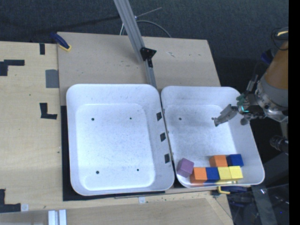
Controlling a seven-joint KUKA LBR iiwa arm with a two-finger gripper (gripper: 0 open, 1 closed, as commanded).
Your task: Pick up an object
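Coloured blocks (220,168) clustered at the right bin's (197,100) near edge, purple block (186,166) leftmost, left bin (112,93) beside it on the worktop (187,55), gripper (230,116) spread over right bin, pinching nothing

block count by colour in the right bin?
purple block: 1
orange blocks: 2
blue blocks: 2
yellow blocks: 2
Total: 7, all clustered at the near edge of the right bin.

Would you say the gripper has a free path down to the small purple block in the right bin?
Probably yes: the gripper hangs over the right white bin, and the small purple block sits a little apart from the other blocks, uncovered.
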